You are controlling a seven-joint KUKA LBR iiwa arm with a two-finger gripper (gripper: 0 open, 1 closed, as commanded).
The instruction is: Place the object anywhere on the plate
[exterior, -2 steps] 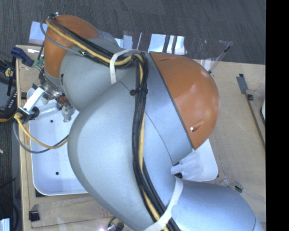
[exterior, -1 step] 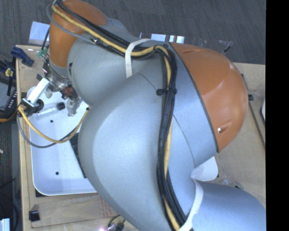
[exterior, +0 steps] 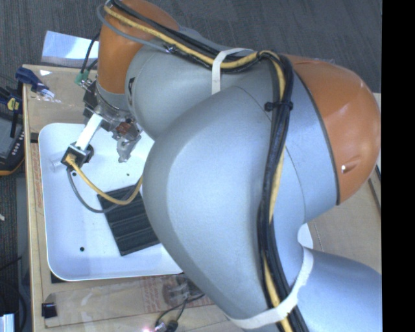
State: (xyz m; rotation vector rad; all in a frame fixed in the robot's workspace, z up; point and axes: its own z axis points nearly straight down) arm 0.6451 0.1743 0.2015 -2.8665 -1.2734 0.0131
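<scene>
In the camera view, the grey arm [exterior: 227, 188] reached in from the right and covered most of the scene, with its orange band [exterior: 120, 48] near the top. A yellow-and-black cable [exterior: 275, 162] ran along its body, held by 2 pale straps.

The pincer [exterior: 123, 154] pointed down over the upper part of 1 white bin [exterior: 61, 214], close to the bin's floor and touching nothing that could be seen. From this angle it could not be told whether it was open or closed, and nothing showed in its grip.

A black ribbed mat [exterior: 130, 224] lay flat on the bin floor, below the pincer and apart from it. Its right side was hidden beneath the arm. A small dark speck [exterior: 82, 249] sat on the bin floor to the lower left of the mat, well apart from it.

The bin rested on a wooden desk [exterior: 97, 301]. A blue clamp [exterior: 29, 76] sat at the desk's upper left corner, and a small black block [exterior: 48, 308] lay near its lower left corner. A pale sheet [exterior: 65, 45] lay on the dark carpet [exterior: 39, 19] beyond the desk.
</scene>
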